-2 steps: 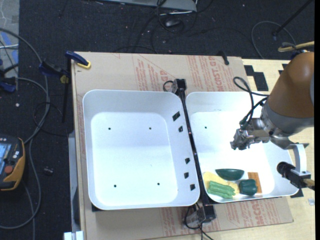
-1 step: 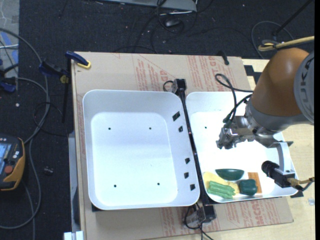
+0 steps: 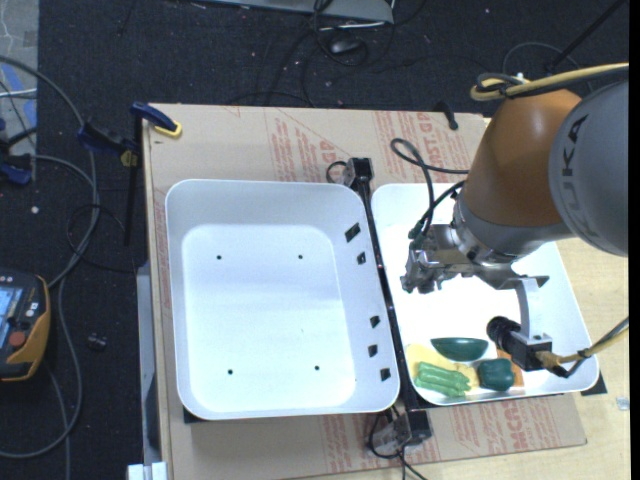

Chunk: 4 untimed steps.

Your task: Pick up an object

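Seen from above at a slant, a brown cardboard-covered bench (image 3: 260, 138) carries two shallow white plastic bins side by side. The left white bin (image 3: 270, 293) shows bare white floor with four small dark dots. The right white bin (image 3: 575, 303) is partly covered by the robot arm.

The grey arm with its broad orange band (image 3: 525, 168) reaches in from the right and hangs over the middle of the right bin. Its metal two-finger gripper (image 3: 428, 266) points toward the divider between the bins, above bare bin floor near the bin's left side. Whether the jaws are apart or together cannot be told from this angle; nothing can be seen between them.

The objects lie in a cluster at the near end of the right bin, apart from the gripper. A dark green bowl-shaped piece (image 3: 460, 347) sits on top of a flat pale yellow piece (image 3: 425, 353). Just in front lies a bright green ridged object shaped like a pea pod (image 3: 441, 379), lying lengthwise along the bin's near wall. To its right sits a small dark teal rounded lump (image 3: 495, 372), touching an orange item (image 3: 513, 376) that is mostly hidden. A black fitting on the arm (image 3: 515, 340) hangs just above that lump.

Cables trail across the dark floor (image 3: 80, 88) around the bench.
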Each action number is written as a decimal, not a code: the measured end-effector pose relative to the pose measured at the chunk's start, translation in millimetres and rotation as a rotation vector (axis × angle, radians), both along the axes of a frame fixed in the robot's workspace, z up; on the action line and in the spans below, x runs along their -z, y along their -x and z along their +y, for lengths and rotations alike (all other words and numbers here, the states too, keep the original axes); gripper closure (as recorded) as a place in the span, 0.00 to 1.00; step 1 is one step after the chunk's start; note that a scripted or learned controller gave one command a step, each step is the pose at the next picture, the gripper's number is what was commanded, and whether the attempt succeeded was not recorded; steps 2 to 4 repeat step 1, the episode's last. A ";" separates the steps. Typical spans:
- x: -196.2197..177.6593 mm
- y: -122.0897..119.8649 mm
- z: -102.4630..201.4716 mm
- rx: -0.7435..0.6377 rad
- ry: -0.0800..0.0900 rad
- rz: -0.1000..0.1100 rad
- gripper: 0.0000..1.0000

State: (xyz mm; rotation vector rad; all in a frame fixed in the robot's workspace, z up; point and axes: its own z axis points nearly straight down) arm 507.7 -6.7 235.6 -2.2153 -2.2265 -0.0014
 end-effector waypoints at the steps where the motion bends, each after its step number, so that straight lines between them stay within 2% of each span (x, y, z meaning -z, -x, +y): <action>1: 12.0 -0.6 56.0 0.000 0.000 0.002 1.00; 4: 12.0 -0.6 56.0 0.000 0.000 0.002 1.00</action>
